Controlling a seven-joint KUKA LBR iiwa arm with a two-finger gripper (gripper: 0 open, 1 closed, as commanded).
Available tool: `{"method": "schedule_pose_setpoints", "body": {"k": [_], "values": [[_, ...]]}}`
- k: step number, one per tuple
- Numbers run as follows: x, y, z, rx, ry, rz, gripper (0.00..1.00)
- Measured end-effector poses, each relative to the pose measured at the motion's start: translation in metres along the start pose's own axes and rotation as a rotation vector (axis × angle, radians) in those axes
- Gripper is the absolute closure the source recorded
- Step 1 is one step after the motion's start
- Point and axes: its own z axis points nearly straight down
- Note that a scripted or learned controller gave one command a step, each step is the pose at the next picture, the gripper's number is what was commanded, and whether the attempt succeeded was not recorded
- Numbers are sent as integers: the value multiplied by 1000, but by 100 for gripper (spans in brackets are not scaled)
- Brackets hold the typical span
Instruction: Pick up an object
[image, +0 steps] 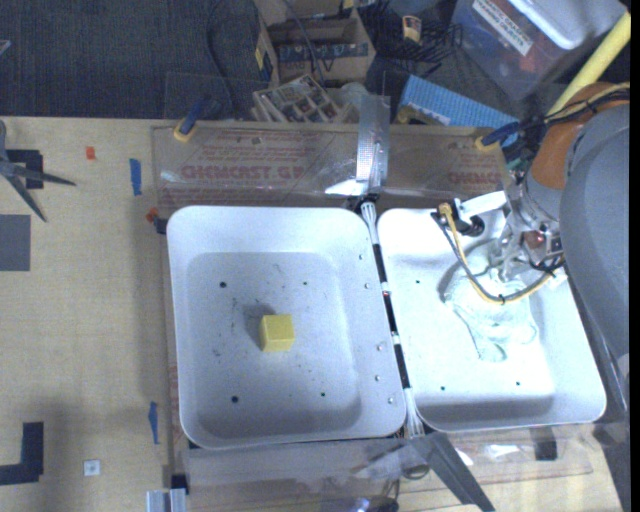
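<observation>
The bench (80, 330) carries two shallow white bins side by side, and the dividing rim where they meet serves as the landmark for all positions below.

The arm (600, 190), grey with an orange band above the wrist, enters from the right of the view and hangs over the right bin (560, 395), on the far side of the dividing rim from the task object. Yellow and white cables loop below the wrist.

The left bin (200, 250) lies on the other side of the dividing rim. Its floor shows scattered dark specks.

The gripper (492, 312) sits low over the right bin's floor, a short way right of the dividing rim. It reads as a pale, blurred form against the white surface; whether it is spread or pressed together cannot be told.

The yellow cube (278, 332) rests on the left bin's floor, well left of the dividing rim and near that bin's centre. It is roughly equal-sided, so no long axis governs approach.

Judgement: the cube lies to the gripper's left across the dividing rim, at nearly the same depth in the view. The coming move calls for a lift clear of the rim, a traverse left, then descent.
</observation>
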Motion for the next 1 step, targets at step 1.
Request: {"method": "schedule_pose_setpoints", "body": {"k": [1], "values": [[1, -1, -11, -1, 1, -4, 100]]}}
